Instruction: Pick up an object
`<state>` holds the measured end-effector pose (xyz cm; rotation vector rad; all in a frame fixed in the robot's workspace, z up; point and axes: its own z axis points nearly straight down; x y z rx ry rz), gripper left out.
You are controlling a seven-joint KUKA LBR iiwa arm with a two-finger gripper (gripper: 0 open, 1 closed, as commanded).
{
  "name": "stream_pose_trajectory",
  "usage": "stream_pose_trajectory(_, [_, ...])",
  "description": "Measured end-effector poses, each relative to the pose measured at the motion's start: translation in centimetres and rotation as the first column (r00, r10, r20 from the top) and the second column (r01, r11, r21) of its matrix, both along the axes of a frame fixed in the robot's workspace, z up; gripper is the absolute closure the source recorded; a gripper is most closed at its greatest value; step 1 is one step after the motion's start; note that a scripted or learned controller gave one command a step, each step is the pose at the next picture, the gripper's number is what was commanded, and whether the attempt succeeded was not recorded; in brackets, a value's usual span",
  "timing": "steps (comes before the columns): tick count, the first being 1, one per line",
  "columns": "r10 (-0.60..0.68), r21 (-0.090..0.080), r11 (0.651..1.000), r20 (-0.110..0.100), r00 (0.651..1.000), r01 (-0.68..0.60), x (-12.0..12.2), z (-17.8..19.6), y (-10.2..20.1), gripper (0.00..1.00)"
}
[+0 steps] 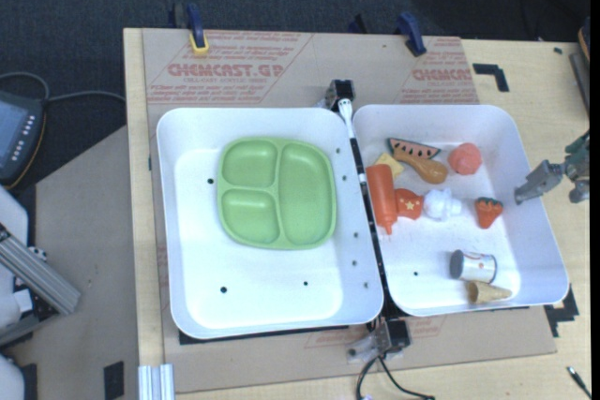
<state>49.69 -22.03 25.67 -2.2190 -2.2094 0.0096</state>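
The right bin (539, 248) holds several toy foods. A watermelon slice (413, 148), a tan piece (426, 170) and a pink ball (464, 158) lie at its far side. An orange bottle (381, 194), a red piece (409, 203), a white piece (442, 204) and a strawberry (487, 212) lie across its middle. A grey-and-white cup (472, 265) and a cone (489, 292) sit near the front. My gripper (548, 182) hovers over the bin's right rim, to the right of the strawberry and apart from every object.
The left bin (187, 258) carries a green divided plate (278, 192). A black divider with screws (361, 201) runs between the bins. Clamps (196, 28) hold the cardboard at the back edge.
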Motion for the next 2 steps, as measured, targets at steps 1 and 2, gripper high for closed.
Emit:
stream_pose_trajectory(1, [0.004,-0.004,1.0,0.013,1.0,-0.004,0.3,0.6,0.1,0.0])
stream_pose_trajectory(2, [0.004,-0.001,1.0,0.007,1.0,-0.004,0.1,-3.6,-0.2,0.0])
